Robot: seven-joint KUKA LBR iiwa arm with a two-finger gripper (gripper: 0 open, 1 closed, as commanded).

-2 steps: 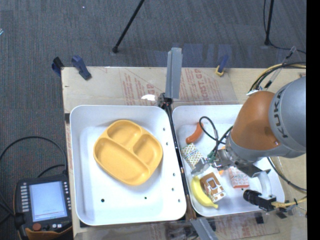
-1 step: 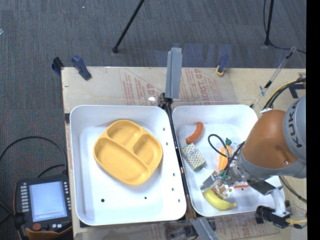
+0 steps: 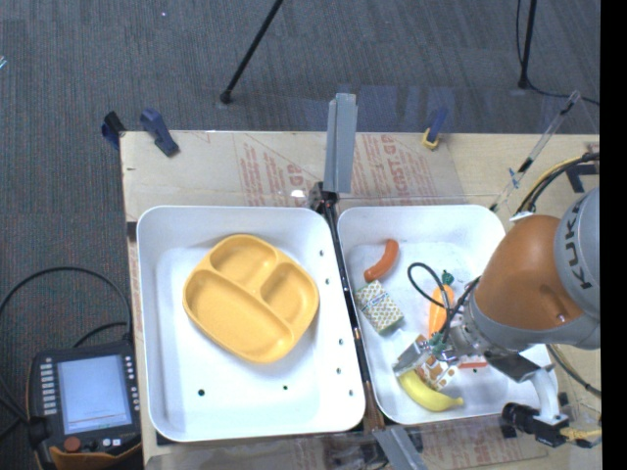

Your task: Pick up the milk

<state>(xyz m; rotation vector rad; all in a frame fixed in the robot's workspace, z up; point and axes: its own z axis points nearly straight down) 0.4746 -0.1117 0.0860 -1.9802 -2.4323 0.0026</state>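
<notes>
You are looking down on a tabletop (image 3: 245, 169) that is carrying two white bins side by side. The left bin (image 3: 167, 311) is holding a yellow divided plate (image 3: 251, 297). The right bin (image 3: 460, 225) is holding the food items, and the arm (image 3: 534, 287) is reaching over its right half. The milk (image 3: 379, 307), a small patterned carton, is lying tilted near that bin's left wall, just below the sausage (image 3: 381, 259). An orange carrot (image 3: 438, 309) is lying to the milk's right, beside the arm. The claw (image 3: 428, 358) is hovering right above the banana (image 3: 429, 393) near the front wall, apart from the milk; whether it is parted or closed, you cannot tell.
</notes>
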